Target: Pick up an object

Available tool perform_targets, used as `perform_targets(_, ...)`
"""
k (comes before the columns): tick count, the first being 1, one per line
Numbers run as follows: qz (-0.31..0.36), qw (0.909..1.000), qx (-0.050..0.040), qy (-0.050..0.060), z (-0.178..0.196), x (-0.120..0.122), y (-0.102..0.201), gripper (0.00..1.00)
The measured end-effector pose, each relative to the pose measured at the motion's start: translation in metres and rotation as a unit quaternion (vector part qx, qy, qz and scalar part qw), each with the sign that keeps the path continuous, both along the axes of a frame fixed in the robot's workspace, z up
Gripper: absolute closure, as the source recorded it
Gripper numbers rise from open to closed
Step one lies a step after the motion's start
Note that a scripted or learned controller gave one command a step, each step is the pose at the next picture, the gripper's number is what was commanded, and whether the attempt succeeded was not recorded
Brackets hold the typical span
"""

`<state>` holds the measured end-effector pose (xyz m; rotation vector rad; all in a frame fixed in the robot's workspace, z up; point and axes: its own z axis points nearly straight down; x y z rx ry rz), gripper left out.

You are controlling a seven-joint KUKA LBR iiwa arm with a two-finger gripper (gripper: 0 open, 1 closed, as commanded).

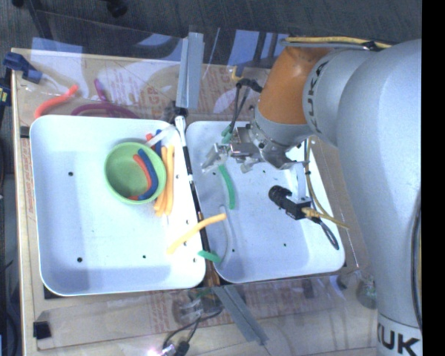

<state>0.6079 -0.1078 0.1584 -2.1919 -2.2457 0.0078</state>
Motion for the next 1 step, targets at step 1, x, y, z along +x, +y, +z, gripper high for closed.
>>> perform_targets(1,0.027,0.9996,0.0011,-0.001,-0.0665,0.0206,-0.0253,0.00)
